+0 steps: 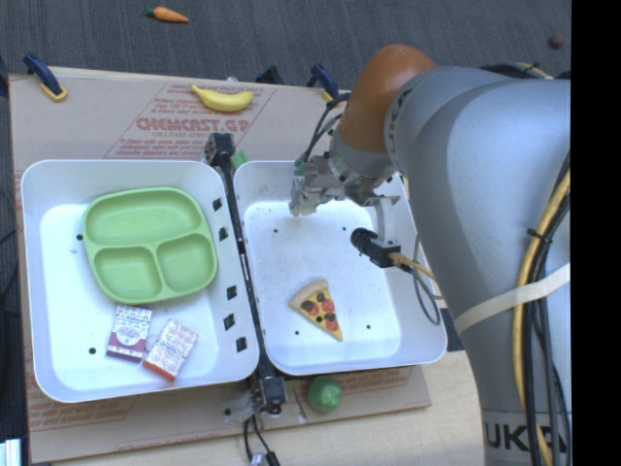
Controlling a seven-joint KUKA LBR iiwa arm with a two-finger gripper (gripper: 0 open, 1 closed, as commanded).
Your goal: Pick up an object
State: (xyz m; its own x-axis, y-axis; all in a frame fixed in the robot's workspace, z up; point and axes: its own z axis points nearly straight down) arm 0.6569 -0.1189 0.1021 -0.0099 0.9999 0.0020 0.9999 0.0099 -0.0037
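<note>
Round green ball [325,393] by rim; wedge-shaped pizza slice [319,309]; end effector [303,202], grip state unclear.

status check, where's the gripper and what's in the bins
Gripper over right bin, top edge, nothing seen between fingers. Pizza slice lies apart below it. Green tray in left bin.

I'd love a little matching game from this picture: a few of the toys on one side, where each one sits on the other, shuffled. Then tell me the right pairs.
Things:
1. pizza slice
2. green divided plate
3. banana
4. green ball

Places:
A. in the left bin
B. on the cardboard behind the bins
C. in the right bin
D. on the bench edge just in front of the right bin

Pairs: 1-C, 2-A, 3-B, 4-D
</note>
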